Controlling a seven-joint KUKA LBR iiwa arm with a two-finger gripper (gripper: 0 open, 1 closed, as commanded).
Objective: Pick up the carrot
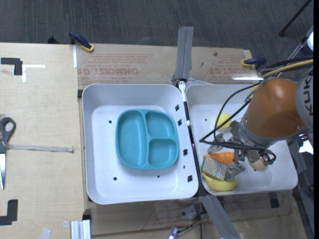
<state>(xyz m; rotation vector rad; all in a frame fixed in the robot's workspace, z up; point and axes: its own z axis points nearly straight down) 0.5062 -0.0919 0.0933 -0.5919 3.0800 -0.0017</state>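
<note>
My gripper (238, 164) hangs low in the right bin (279, 180) — whether it's spread or pinched I cannot tell — just beside the carrot (221, 158), which lies above a yellow fruit (220, 184)

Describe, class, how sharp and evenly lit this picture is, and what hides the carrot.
Camera view: even, soft light with faint shadows; the blue plate is crisp; the carrot is small, partly covered by the arm's cables and gripper; the arm's orange band looks soft.

The arm (276, 108) reaches in from the right, hand (234, 171) pointing down-left
</note>
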